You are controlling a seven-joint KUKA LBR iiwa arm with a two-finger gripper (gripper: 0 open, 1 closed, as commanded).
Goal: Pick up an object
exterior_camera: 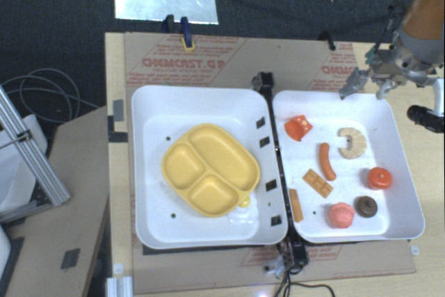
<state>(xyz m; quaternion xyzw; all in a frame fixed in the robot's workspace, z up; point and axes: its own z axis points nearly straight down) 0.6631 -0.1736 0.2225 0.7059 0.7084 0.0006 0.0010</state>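
pink toy (341, 215) right bin front | gripper (368, 85) above far rim, fingers spread, nothing held

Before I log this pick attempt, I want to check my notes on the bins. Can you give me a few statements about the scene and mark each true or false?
1. The yellow divided tray lies in the left bin. True.
2. The gripper holds the sausage. False: the sausage lies in the right bin, and the gripper is over that bin's far edge with nothing between its fingers.
3. The croissant lies in the same bin as the chocolate donut. True.
4. The pink cupcake sits on the yellow tray. False: it sits in the right bin, beside the donut.
5. The tomato is in the left bin. False: it is in the right bin.
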